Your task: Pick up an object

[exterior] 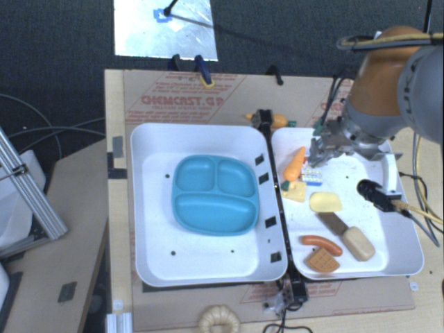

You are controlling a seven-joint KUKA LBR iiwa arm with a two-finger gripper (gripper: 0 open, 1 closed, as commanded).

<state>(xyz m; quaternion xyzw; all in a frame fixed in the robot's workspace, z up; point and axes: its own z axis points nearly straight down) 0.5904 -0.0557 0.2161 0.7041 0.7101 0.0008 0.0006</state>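
Observation:
My gripper [316, 158] hangs low over the upper left part of the right bin [402, 255]. It is just right of an orange carrot [296, 163] and above a small blue and white packet [312, 177]. A pale cheese wedge [295, 192] lies below the carrot. Further toward the front lie a yellow rounded piece [325, 202], a knife with a tan handle [348, 235], a red sausage [320, 242] and a brown waffle [322, 260]. Nothing shows held between the fingers.
The left bin [149, 186] holds a blue divided plate [215, 193]. A black divider with clips [272, 186] runs between the bins. A yellow thing [279, 121] sits behind the bins, and a beige ring [220, 319] lies at the bench's front edge.

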